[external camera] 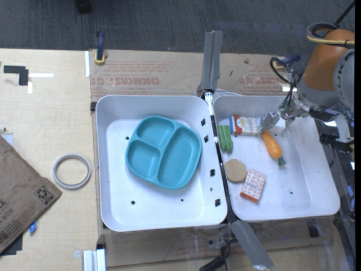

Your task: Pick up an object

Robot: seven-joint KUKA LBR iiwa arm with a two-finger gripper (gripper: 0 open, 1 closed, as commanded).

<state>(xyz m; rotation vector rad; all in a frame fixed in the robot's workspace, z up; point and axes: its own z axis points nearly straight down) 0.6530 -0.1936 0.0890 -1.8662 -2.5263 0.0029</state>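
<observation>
- The arm (330, 66) comes in from about 2 o'clock in the camera view, its orange band sitting high at the right edge and the grey wrist angling down and leftward over the right bin (316, 202).
- The gripper (269, 123) hangs at the end of that reach, low over the bin's upper middle, pointing toward 8 o'clock.
- Its grey metal tips lie just beside the right end of the small carton (244, 125) and just above the top of the carrot (273, 146); whether they touch either one cannot be told.
- How far apart the tips stand is too small and blurred to tell, and nothing can be seen between them.
- The carrot lies at a slant in the right bin, its orange body toward 11 o'clock and its green end toward 5 o'clock.
- The carton, white with red and green print, lies at 12 o'clock in that bin, near the back wall.
- A green vegetable (225, 138) lies along the bin's left wall at 9 o'clock.
- A round tan biscuit (236, 170) sits at about 7 o'clock from the carrot, with a red and white packet (253, 185) just beside it toward 4 o'clock.
- The left bin (113, 202) holds a blue divided plate (163, 151) near its middle.
- A tape ring (71, 170) lies on the bench at 9 o'clock of the left bin.
</observation>
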